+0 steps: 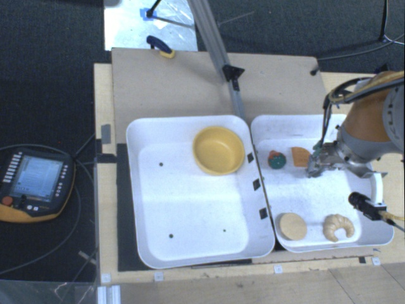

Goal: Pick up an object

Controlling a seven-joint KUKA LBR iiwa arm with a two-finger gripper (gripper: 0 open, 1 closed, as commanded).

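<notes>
The right bin (316, 198) holds a small green and red piece (276, 161), an orange wedge (300, 156), a round tan biscuit (292, 226) and a croissant (338, 227). A yellow bowl (218, 149) sits at the back right of the left bin (183, 220). My gripper (315, 167) is low in the right bin, just right of the orange wedge and close against it. Nothing is seen held in it.
The grey and orange arm (370, 125) reaches in over the right bin's far right edge. A metal pole (215, 40) slants over the back of the bench. A teach pendant (31, 182) lies on the floor at the left.
</notes>
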